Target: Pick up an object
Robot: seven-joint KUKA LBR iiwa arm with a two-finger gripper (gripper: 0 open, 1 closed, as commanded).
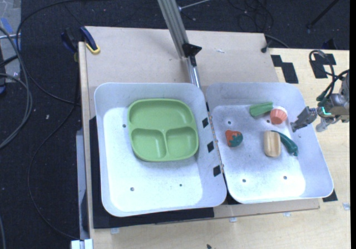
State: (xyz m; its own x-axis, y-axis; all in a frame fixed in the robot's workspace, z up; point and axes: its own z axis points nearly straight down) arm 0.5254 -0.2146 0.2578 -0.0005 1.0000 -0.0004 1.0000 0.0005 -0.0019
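The right bin [311, 178] holds several small objects: a green block [260, 109], an orange-and-white piece [278, 115], a red and teal toy [234, 138], a tan cylinder [272, 144] and a dark green curved piece [288, 143]. My gripper [312, 119] hovers at the right rim of this bin, just right of the orange-and-white piece. Its dark fingers [303, 118] point left and have nothing between them.
A green divided plate [163, 130] lies in the left bin [111, 187]. A metal pole [173, 15] slants down to the seam between the bins. Black tape marks [286, 69] and cables sit on the bench at the right.
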